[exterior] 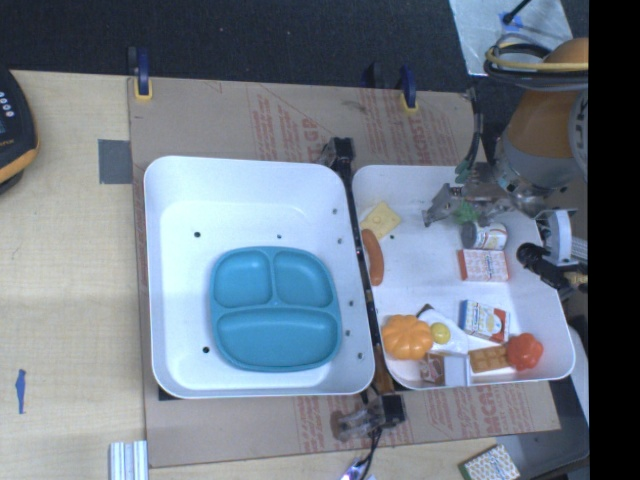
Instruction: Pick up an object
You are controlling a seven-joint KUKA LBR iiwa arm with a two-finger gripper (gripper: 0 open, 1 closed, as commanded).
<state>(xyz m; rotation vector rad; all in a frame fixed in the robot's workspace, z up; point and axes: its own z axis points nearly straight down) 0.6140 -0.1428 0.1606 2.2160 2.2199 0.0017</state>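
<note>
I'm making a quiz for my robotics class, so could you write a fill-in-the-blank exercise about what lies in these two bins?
1. The blue divided plate lies in the ____ bin as the camera sees it.
2. The hot dog lies in the right bin against its ____ wall.
3. The tomato near the right bin's front corner is ____ in colour.
4. The end effector hovers over the ____ bin.

Missing words: left; left; red; right
</note>
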